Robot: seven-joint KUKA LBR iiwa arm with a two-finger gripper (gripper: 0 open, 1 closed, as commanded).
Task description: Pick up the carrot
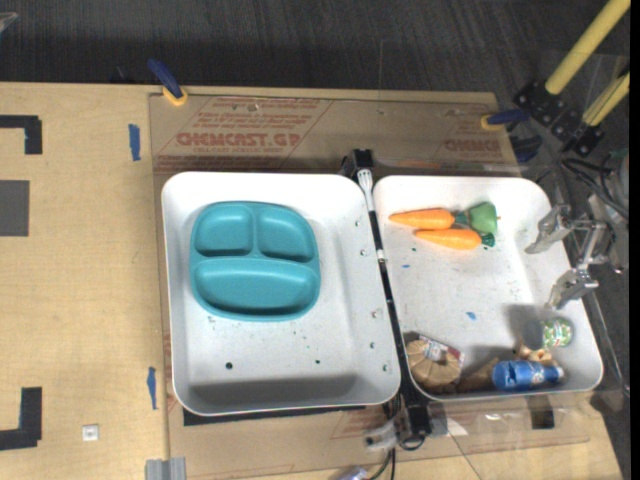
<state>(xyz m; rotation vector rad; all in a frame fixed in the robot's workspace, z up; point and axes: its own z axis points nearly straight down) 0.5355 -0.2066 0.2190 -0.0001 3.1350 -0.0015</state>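
The carrot (441,228) is a toy pair of orange roots with a green top, lying flat near the far edge of the right bin (470,278). The green top points right. My gripper (562,260) hangs over the bin's right rim, well to the right of the carrot and a little nearer the camera. It is open, its two metal fingers (548,232) standing apart with nothing between them. A clear gap separates the gripper from the carrot.
The left bin (340,298) holds a teal divided plate (255,259). Along the right bin's near edge lie a brown-and-white packet (435,360), a blue object (526,373), a small figure (530,351) and a green-white ball (557,333). A black divider (378,258) runs between the bins.
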